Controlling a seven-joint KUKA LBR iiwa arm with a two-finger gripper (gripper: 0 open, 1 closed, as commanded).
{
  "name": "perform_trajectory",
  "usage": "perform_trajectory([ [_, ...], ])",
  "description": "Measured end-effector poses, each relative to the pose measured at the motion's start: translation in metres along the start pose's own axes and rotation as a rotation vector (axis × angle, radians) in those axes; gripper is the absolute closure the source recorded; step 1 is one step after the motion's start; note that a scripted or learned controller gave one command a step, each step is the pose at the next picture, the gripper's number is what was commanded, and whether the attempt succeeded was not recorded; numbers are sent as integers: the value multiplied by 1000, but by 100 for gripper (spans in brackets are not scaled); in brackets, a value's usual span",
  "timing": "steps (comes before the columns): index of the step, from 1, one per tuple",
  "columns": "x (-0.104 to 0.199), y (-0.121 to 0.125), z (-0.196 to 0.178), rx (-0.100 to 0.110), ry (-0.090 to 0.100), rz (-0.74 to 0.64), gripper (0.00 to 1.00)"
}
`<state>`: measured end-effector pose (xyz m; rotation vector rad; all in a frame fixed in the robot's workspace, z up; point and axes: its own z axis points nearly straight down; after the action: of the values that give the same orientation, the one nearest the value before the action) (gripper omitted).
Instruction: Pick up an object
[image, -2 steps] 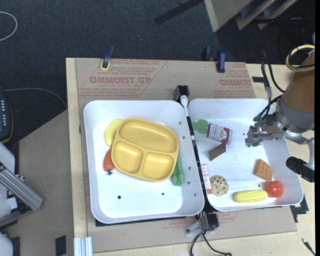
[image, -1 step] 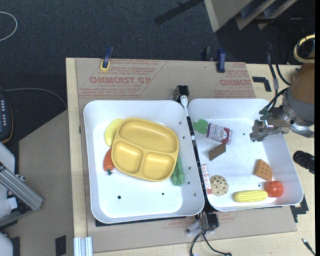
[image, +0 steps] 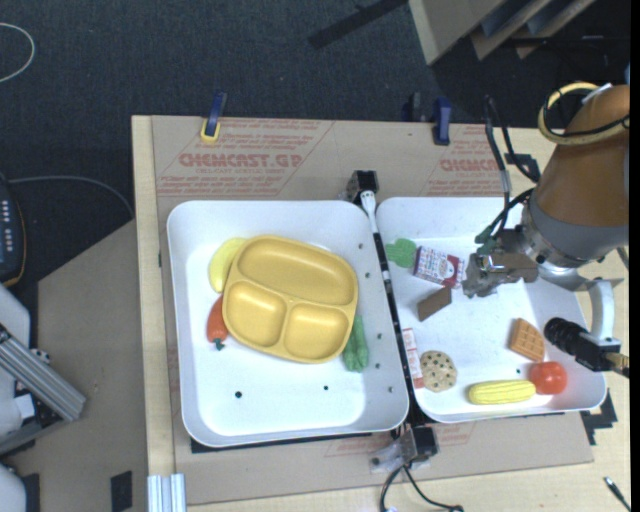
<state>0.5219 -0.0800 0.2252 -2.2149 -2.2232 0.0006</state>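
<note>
Camera view shows the gripper (image: 487, 272) low over the right bin (image: 470, 395), with a brown block (image: 434, 303) at its seven o'clock and a red-and-white packet (image: 436, 264) at its nine o'clock, both close. The fingers look dark and blurred, so I cannot tell how far open they are, and nothing is seen between them. The risk, I think, is closing between the two objects and catching only an edge, which then slips out.

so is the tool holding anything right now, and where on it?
Cannot be told. The tool sits low in the right bin, just right of the red-and-white packet and above the brown piece, but no item visibly sits in it.
</note>
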Motion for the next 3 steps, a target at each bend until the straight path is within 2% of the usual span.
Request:
perform_trajectory([
  [1, -2, 4, 11, 0, -2, 3, 100],
  [2, 3, 7, 8, -4, -2, 2, 100],
  [3, -6, 16, 6, -5, -3, 4, 100],
])
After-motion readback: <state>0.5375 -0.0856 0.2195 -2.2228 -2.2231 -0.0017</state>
